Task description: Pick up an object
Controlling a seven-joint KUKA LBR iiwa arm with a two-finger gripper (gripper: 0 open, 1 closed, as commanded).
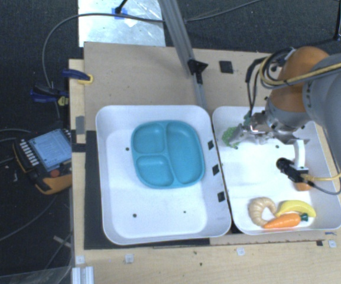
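Claw (245,130) sits low over the green thing (229,136) in the right bin (334,218), can't tell its grip. Next I'd lift and check.

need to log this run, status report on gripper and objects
Gripper over right bin, far left corner, at a green object. Grasp unconfirmed. Croissant, banana, carrot clustered near edge, untouched.

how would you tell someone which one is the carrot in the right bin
Start at the right bin and go to its near corner, where three toy foods lie bunched together. The carrot is the nearest of them: orange with a green tip, lying just below the yellow banana and beside the tan croissant.
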